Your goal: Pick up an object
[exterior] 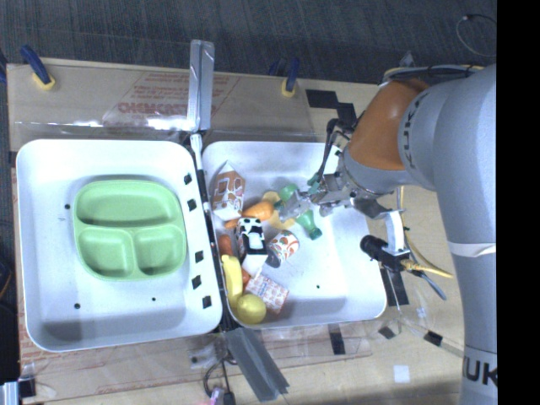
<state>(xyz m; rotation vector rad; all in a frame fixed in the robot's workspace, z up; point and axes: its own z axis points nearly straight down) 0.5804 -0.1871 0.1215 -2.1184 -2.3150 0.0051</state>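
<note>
Table (pixel 76 369) clutter's bunching along the right bin's (pixel 354 302) left wall; your hand (pixel 314 199) is hovering over a green bottle (pixel 301 213), grip state unreadable.

Wooden bench (pixel 84 78), left white bin (pixel 42 226), right white bin (pixel 354 294)

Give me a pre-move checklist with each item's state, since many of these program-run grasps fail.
1. Claw over the right bin: ok.
2. Green object right beside the claw: ok.
3. Object seen between the claw's fingers: cannot tell.
4. Target free of neighbours: not ok; orange item and others crowd it.
5. Left bin holds the green tray upright: ok.
</note>
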